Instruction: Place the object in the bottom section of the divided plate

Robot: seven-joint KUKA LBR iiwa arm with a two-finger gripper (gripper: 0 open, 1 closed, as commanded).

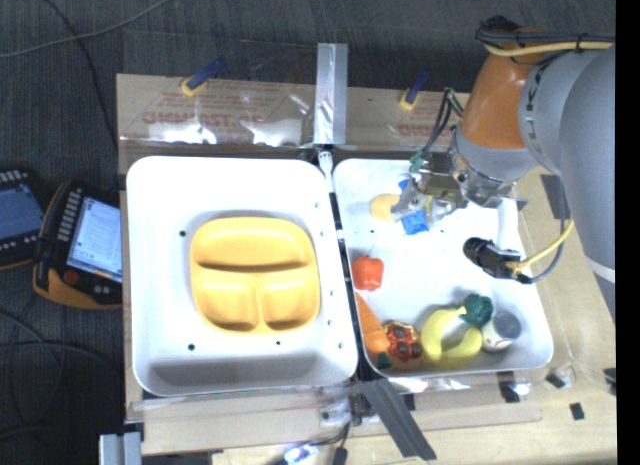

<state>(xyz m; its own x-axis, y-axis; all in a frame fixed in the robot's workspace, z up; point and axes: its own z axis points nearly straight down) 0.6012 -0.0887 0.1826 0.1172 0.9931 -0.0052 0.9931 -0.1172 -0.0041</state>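
The yellow divided plate lies in the left bin, with one wide section at the far side and two smaller ones at the near side. My gripper hangs low over the far part of the right bin. Right under its tip lies a small blue object, and a pale yellow lemon-like piece sits just to its left. Whether the gripper touches either one is hidden by the wrist.
The right bin also holds an orange pepper, a carrot, a red-brown item, a yellow banana-shaped toy, a green piece and a grey cup. A metal divider stands between the bins.
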